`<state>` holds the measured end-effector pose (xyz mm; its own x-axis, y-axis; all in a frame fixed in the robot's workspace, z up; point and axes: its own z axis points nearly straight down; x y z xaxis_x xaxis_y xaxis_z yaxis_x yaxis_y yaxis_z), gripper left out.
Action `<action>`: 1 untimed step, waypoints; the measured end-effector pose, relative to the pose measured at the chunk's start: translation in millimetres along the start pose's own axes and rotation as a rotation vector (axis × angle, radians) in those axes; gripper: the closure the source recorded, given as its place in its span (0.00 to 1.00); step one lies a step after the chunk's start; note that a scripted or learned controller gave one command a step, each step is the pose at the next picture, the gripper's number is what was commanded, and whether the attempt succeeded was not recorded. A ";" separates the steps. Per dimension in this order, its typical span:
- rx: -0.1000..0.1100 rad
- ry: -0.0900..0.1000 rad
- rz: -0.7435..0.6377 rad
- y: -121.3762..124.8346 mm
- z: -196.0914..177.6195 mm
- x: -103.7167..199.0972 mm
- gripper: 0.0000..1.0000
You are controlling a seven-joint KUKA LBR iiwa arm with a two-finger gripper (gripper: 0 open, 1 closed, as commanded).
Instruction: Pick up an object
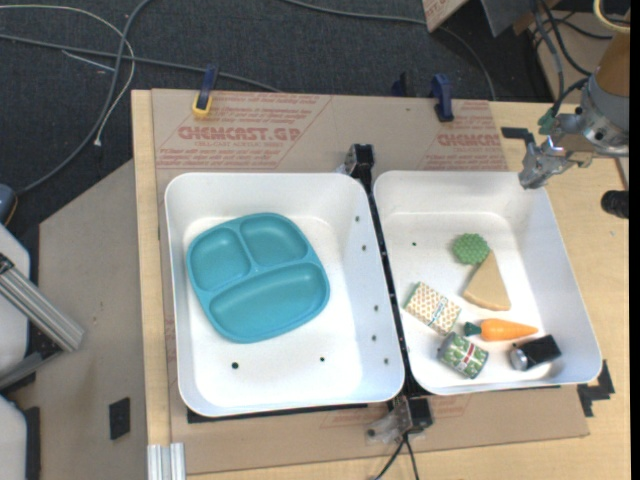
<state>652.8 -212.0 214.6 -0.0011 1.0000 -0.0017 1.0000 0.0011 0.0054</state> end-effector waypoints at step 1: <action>0.005 0.005 -0.005 -9.5 -13.0 51.7 1.00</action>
<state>643.2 -160.3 227.4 -0.0059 1.0000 0.0030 1.0000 0.0059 0.0001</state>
